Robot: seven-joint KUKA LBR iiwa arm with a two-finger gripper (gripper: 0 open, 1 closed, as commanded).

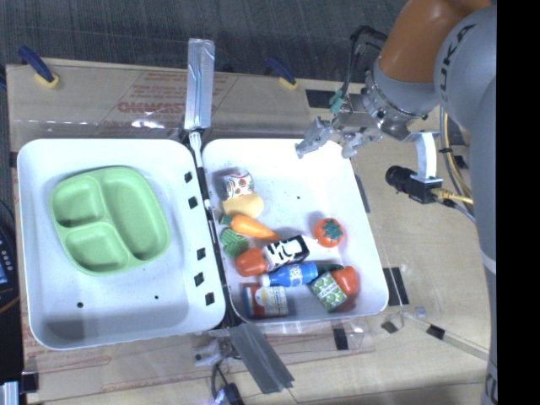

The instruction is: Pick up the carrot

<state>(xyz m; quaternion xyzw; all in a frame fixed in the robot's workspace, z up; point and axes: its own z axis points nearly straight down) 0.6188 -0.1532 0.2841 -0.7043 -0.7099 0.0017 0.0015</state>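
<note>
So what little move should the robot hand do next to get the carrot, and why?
Probably glide left and toward the near side of the right bin, then lower. The gripper hovers over the bin's far right corner with nothing between its fingers, while the carrot lies by the divider, squeezed among other toy foods.

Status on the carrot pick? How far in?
Early. Nothing done: the carrot lies in the right bin among other toy food. In hand: the gripper hovers over the bin's upper edge, fingers open and holding nothing. Left: move over the carrot, descend, grasp, lift.
</note>
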